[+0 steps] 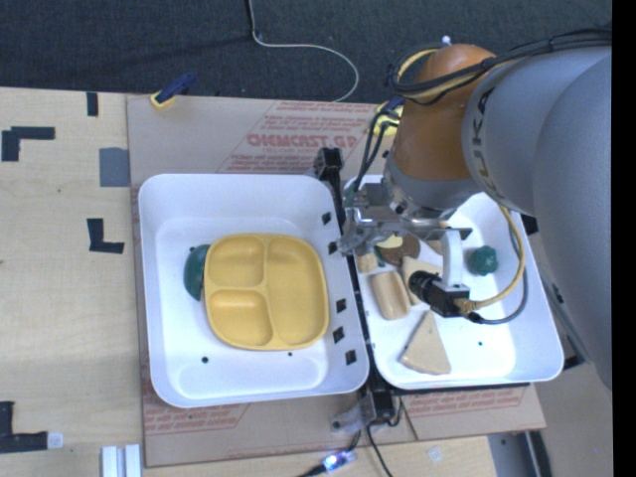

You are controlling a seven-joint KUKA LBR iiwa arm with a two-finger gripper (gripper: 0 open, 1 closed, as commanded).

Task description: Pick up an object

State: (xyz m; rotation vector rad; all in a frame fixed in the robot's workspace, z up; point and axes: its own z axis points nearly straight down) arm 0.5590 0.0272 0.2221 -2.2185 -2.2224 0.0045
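The tan block is lying in the right bin, at six o'clock of the gripper; whether it is grasping, I cannot tell; it is hovering to descend.

matt yellow plastic tray

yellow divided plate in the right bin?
No, the yellow divided plate lies in the left bin; the right bin holds tan pieces and a small green thing.
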